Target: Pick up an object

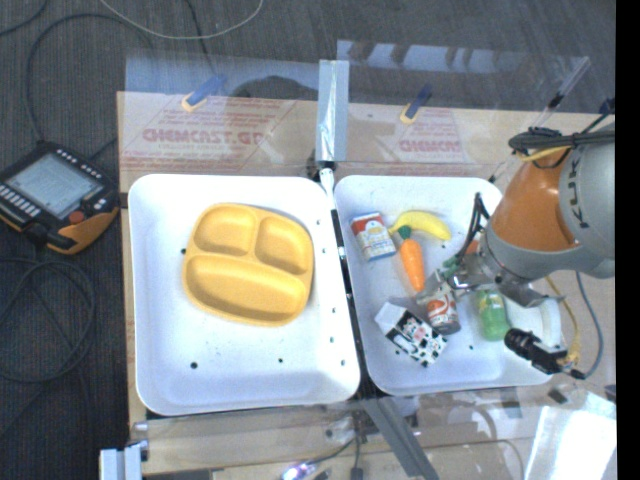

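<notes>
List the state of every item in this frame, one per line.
Yellow three-compartment plastic tray: flat in left bin, holding nothing.
Yellow toy banana: lying in right bin.
Orange toy carrot: lying beside banana.
Small red-and-white carton: lying flat.
Green bottle: lying by gripper.
Black-and-white spotted box: tilted.

Fixed overhead camera, slanted down, both bins (150,368)

Below my grey and orange arm (545,213): a yellow tray (250,263) in a white bin (160,368), yellow banana (422,225), orange carrot (411,262), green bottle (492,315), black-and-white spotted box (415,335).
</notes>
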